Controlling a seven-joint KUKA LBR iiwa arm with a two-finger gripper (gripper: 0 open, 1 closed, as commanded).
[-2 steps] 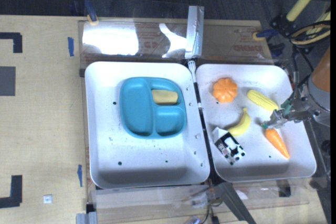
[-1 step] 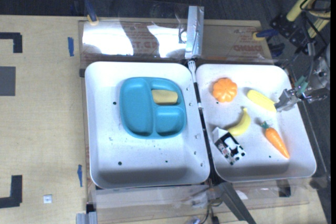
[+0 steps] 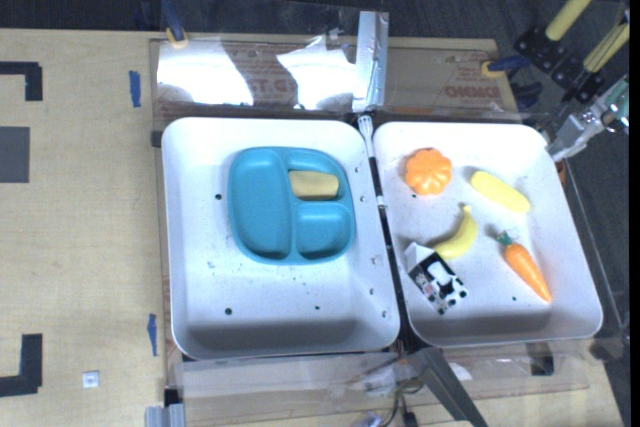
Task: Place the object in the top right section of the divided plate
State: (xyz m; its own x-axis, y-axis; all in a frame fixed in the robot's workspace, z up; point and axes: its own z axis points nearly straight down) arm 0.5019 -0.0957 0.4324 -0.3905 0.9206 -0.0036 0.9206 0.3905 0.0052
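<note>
Looking down, you see the yellow block (image 3: 314, 185) lying in the far right section of the blue divided plate (image 3: 262, 210) in the left bin (image 3: 190, 245). The gripper (image 3: 590, 123), its opening impossible to tell, hangs well apart at the right bin's (image 3: 570, 305) far right corner.

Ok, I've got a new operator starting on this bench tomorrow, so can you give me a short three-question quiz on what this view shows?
1. True or false: a yellow block lies in the top right section of the blue divided plate.
2. Which toy lies nearest the black-and-white tag in the right bin? A. pumpkin B. banana C. carrot
3. Fill in: the lemon-yellow piece lies to the ___ of the pumpkin in the view.

Key
1. True; it lies in that section, in the left bin.
2. B; the banana's lower end reaches it.
3. Right.
</note>
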